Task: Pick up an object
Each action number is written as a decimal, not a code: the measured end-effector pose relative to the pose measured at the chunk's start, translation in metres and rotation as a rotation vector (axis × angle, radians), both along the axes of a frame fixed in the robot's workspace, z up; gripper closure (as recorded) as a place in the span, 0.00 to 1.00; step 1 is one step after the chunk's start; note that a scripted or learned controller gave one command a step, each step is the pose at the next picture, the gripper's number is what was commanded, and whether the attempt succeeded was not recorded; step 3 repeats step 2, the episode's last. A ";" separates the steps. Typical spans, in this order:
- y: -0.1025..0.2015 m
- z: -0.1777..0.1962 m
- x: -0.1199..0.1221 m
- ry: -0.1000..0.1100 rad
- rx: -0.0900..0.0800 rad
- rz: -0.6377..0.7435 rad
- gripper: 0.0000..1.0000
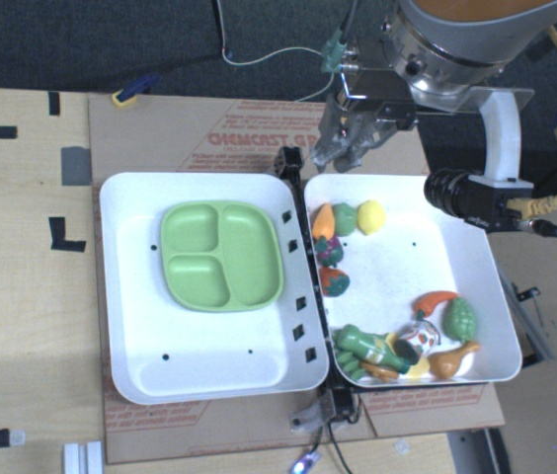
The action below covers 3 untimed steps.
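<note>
My gripper hangs above the far edge of the right bin, near the divider between the bins, and nothing shows between its fingers. Just below it in the right bin lie a small carrot, a yellow lemon-like ball, a dark purple and green piece and a red and green piece. At the bin's near right corner sits a pile of toy food: a green leafy piece, an orange pepper, a green vegetable and a brown pear shape.
The left bin holds a green divided plate. A black camera-like unit juts over the right bin's far right rim. Cables hang behind the bins, and a blue and yellow clip lies on the bench.
</note>
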<state>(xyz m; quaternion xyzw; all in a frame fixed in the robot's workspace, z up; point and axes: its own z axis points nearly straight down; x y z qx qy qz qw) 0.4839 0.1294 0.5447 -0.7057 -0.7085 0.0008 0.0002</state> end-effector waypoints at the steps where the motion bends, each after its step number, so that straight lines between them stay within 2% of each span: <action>1: -0.093 -0.109 -0.001 0.011 -0.002 -0.012 1.00; 2: -0.088 -0.094 0.000 0.001 0.000 -0.002 1.00; 3: -0.088 -0.094 0.000 0.001 0.000 -0.002 1.00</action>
